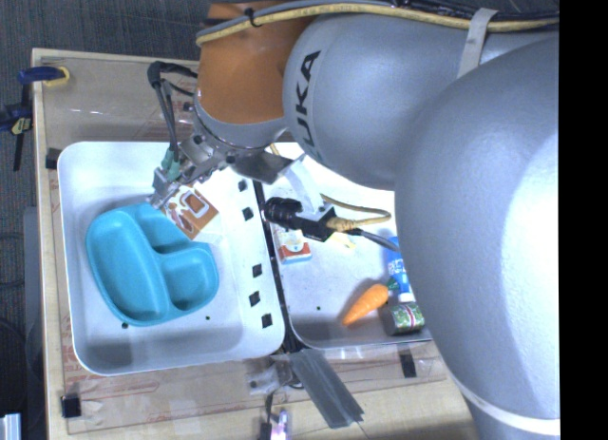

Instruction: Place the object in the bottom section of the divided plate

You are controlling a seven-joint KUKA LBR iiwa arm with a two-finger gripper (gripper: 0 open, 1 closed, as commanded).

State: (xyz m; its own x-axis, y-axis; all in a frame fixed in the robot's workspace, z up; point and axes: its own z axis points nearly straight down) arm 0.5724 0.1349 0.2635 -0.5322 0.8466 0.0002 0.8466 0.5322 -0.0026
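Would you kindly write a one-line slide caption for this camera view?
KUKA arm reaching over the left bin, gripper beside the blue divided plate; carrot lies in the right bin.

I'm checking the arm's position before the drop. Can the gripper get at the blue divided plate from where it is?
Probably yes. The gripper hangs over the left bin, at the upper right edge of the blue divided plate, and nothing lies between them.
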